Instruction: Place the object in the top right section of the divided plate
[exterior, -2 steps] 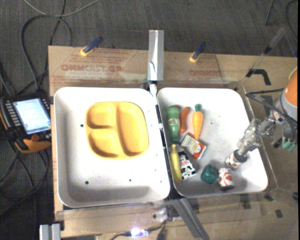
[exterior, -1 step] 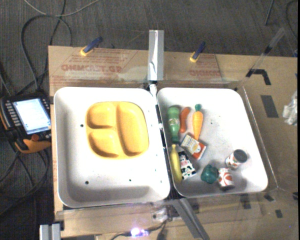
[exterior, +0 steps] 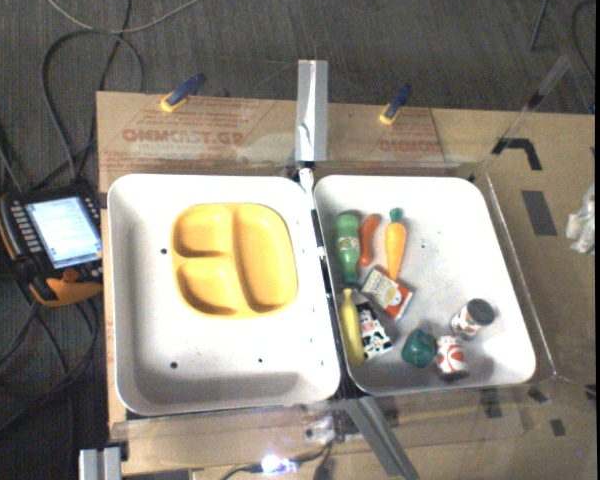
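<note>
The yellow divided plate (exterior: 236, 258) sits in my left bin (exterior: 140, 358) — toys crowd the right bin (exterior: 500, 268); my gripper's state I cannot tell.

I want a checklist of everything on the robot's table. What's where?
Surface: two white bins side by side on a brown bench.
Job's things: yellow divided plate in the left bin, nothing on it.
Clutter: right bin holds toy carrots, a green bottle, a banana, a small carton, a teal cup and small cans.
Grippers: nothing seen.
Cables: grey cables on the carpet behind.
Surroundings: a lit handheld screen to the left.
</note>
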